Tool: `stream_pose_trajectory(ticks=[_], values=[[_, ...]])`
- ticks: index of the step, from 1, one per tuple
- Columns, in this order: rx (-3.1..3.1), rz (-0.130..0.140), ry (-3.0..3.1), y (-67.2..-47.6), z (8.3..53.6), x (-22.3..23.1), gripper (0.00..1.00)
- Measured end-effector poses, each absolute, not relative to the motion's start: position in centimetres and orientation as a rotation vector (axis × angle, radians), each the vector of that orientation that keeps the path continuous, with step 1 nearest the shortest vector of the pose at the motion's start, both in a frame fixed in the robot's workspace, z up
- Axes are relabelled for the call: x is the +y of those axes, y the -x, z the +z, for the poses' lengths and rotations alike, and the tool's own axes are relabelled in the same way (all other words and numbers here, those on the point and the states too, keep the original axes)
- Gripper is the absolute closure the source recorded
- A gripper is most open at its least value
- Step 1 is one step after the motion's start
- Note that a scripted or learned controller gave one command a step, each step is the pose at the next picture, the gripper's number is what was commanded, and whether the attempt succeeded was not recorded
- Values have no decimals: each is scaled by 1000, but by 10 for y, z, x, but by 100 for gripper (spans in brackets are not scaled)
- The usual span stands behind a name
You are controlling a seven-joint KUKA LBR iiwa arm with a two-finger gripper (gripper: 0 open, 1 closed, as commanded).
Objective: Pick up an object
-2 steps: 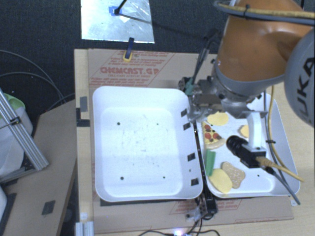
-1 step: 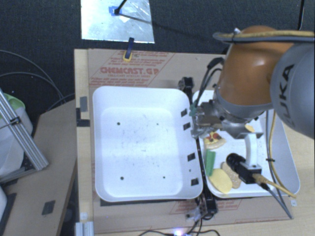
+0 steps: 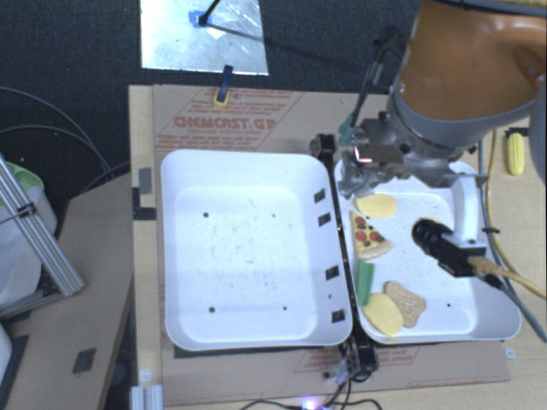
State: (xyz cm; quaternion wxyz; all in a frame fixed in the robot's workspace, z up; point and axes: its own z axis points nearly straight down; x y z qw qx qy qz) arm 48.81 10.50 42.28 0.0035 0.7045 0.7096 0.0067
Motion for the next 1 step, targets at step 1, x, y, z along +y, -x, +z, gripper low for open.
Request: stream_pose_trajectory(ticks=[1], values=[[2219, 2, -2222, -487, 394, 75, 100]])
